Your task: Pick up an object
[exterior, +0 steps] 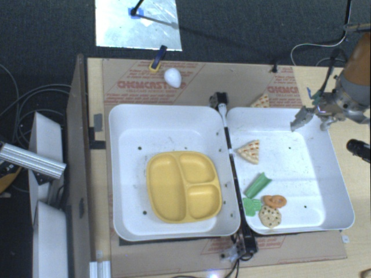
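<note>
In the right bin (330,178) lie a pizza-slice toy (249,151), a green bean pod (257,185), a small green piece (251,206), an orange pretzel (273,201) and a speckled cookie (269,216). My gripper (310,121) hovers over that bin's far right corner, well away from all of them. Its fingers are spread open with nothing between them.
The left bin (130,155) holds a yellow divided plate (184,185). On the cardboard behind the bins lie a white egg (172,77), a blue and yellow marker (157,58) and another pizza slice (261,101). A black divider (228,149) runs between the bins.
</note>
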